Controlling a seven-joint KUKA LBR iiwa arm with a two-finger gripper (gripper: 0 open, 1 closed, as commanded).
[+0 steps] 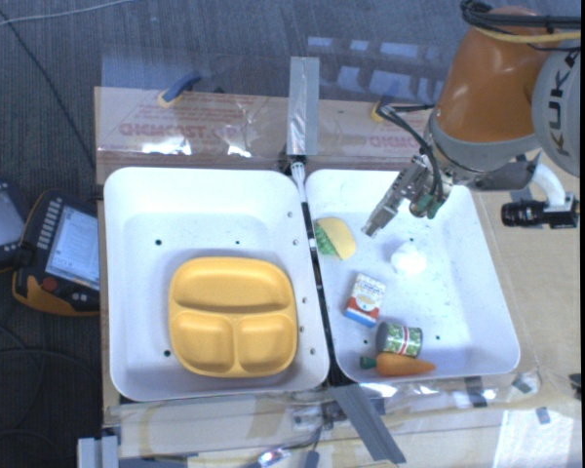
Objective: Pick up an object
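My gripper (385, 214) hangs over the upper middle of the right bin (487, 291), its fingers pointing down-left, and I see nothing between them. A yellow lemon-like piece (337, 238) lies just left of the fingertips near the bin's left wall. A small white object (408, 258) sits below and right of the gripper. Lower down lie a small red and white carton (366, 298), a green can (401, 339) on its side and an orange carrot (402, 366) at the front wall.
The left bin (136, 252) holds a yellow divided tray (234, 313). A central ridge (312, 261) separates the two bins. A teach pendant (58, 252) lies on the floor to the left. Cardboard and tape sit behind the bins.
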